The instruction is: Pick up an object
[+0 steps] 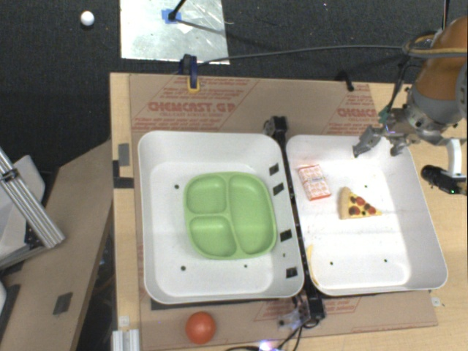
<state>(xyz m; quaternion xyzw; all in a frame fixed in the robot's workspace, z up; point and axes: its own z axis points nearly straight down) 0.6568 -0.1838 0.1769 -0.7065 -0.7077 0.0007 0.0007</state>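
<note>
A toy pizza slice (356,205) lies in the right bin (409,269), near its middle. A small pink-and-white packet (313,181) rests to its left, close to the divider between the bins. My gripper (380,142) hangs over the right bin's far edge, up and to the right of both objects. Its two fingers are spread apart with nothing between them. The grey arm with the orange band (441,72) comes in from the right.
The left bin (157,196) holds a green divided plate (229,215). A red ball (200,327) lies on the cardboard in front of the left bin. Black clips join the bins along the middle. A white ball (88,18) sits far back left.
</note>
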